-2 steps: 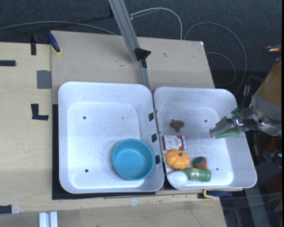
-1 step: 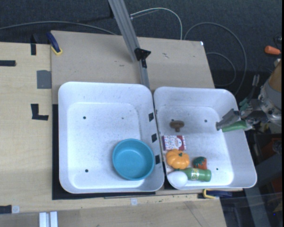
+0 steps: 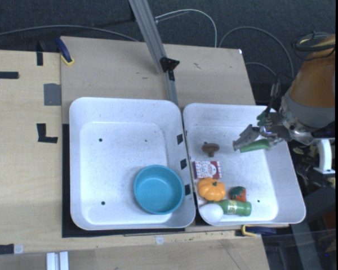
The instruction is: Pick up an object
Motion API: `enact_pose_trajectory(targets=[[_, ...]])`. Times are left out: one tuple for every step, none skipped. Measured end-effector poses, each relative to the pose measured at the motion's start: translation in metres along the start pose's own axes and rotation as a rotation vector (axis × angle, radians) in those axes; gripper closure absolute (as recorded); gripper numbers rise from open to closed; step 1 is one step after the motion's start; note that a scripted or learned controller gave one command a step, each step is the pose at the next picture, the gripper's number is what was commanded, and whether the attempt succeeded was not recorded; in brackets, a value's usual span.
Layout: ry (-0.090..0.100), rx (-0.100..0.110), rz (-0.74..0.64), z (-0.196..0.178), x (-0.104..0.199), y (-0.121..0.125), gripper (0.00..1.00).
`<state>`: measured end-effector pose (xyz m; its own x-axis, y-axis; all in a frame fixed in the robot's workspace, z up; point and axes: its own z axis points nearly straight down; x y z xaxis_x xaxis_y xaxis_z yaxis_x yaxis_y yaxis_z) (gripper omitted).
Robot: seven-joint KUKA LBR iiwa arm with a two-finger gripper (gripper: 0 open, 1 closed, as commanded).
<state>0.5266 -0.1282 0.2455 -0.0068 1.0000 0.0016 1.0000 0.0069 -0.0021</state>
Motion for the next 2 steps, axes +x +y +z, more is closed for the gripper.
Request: enact_pose_trajectory(targets=[[0.0,-0.002,-0.001,-0.006,0.048,0.02,1.0],[0.0,-0.001,-0.001,-0.008,0.102,0.038,1.0]])
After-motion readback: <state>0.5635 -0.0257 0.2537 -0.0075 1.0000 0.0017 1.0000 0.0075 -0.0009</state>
